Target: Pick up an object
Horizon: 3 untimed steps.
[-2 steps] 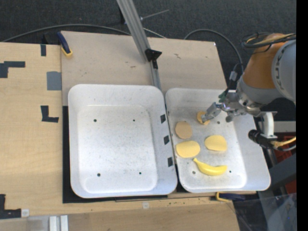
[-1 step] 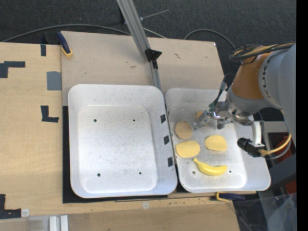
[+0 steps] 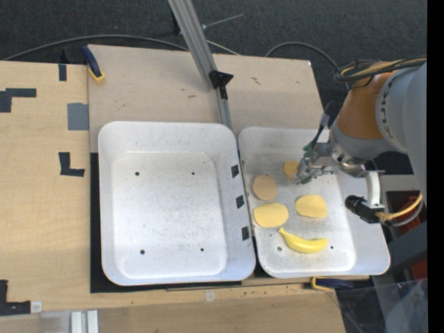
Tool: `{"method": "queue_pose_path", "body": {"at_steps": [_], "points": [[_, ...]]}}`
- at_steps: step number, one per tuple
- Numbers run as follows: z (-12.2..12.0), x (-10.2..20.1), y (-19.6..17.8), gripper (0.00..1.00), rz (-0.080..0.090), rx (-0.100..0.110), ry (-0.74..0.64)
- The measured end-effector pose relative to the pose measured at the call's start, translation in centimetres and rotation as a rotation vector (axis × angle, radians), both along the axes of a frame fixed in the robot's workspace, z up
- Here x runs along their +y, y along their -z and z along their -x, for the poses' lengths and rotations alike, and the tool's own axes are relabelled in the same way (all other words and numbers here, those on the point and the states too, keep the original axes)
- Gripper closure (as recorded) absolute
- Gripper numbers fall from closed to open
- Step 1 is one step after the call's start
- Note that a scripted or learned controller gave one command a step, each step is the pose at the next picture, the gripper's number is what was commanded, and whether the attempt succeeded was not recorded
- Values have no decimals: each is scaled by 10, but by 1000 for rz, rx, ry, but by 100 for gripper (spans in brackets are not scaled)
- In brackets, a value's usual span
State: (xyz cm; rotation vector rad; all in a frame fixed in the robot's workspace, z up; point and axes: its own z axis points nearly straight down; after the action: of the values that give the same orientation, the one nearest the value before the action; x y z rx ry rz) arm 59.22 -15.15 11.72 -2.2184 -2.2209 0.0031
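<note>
Hung low in the right bin (image 3: 361, 255), the claw (image 3: 306, 173), right against a small yellow piece (image 3: 291, 168) near the bin's middle. Could not tell whether clenched or released: fingers too small and dark against the wrist. Could not tell either whether the piece sat between them or merely beside them.

Lay close by, a tan disc (image 3: 263, 186), a pale yellow round (image 3: 270, 215), a second yellow round (image 3: 311, 206) and a banana (image 3: 303, 243), all flat on the bin floor and a little apart from one another. Stood bare of such pieces, the left bin (image 3: 166, 200), on the same bench (image 3: 152, 82).

Judged risky on several counts. Might have closed beside the small piece rather than around it, and come up with nothing. Might have nudged it toward the tan disc, so thin and flat a thing offering little to pinch. Might also have pressed into the bin floor and slid the whole bin across the bench.
</note>
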Motion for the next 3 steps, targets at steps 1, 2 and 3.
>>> {"method": "queue_pose_path", "body": {"at_steps": [1, 2, 3], "points": [[2, 2, -63, 100, 2, -8, 0], [2, 2, -85, 100, 1, -5, 0], [12, 59, -98, 100, -2, -3, -6]]}}
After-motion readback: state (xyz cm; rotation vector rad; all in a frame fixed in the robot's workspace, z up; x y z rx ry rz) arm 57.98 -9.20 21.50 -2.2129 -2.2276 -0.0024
